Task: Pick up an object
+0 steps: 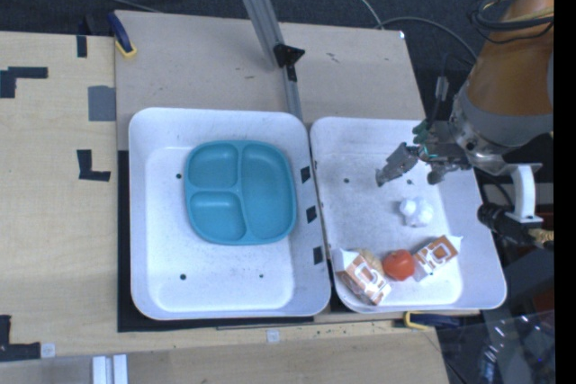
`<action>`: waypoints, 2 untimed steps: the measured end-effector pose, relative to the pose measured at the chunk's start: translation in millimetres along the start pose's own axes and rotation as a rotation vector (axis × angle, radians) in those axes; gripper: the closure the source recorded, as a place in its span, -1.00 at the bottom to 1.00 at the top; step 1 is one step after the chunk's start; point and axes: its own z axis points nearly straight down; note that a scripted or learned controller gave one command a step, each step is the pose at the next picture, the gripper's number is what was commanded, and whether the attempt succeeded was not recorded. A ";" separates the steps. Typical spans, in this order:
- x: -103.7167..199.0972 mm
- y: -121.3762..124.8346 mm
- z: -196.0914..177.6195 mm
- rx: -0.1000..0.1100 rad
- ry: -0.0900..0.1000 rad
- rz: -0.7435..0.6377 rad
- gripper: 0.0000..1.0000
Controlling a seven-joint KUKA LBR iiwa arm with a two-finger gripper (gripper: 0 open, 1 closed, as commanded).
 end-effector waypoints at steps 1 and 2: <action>-0.1 0.0 -0.1 0.000 0.000 0.000 -1.00; 0.1 -0.4 43.2 0.004 -0.001 0.001 -1.00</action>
